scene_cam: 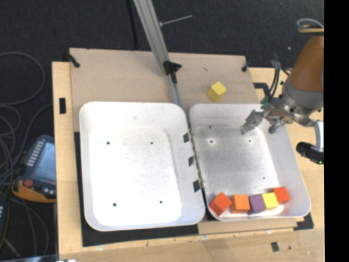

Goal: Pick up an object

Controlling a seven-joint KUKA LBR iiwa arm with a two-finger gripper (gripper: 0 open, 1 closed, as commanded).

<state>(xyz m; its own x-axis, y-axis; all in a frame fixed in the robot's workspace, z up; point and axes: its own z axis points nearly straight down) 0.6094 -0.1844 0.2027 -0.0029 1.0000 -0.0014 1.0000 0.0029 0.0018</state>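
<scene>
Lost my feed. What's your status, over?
Gripper open, holding nothing, above right bin. Five blocks along its near edge. Yellow block outside on bench. Path clear.

a light wooden bench [131, 75] sits on a dark carpeted floor [65, 15] that fills the view from nine o'clock round to one. a grey metal rail [152, 29] slants down from twelve o'clock toward the bench's middle. black cables [19, 100] loop over the floor at nine o'clock, and a grey and orange handheld pendant [39, 168] lies beside the bench at eight. the lighting is even, with soft shadows.
</scene>
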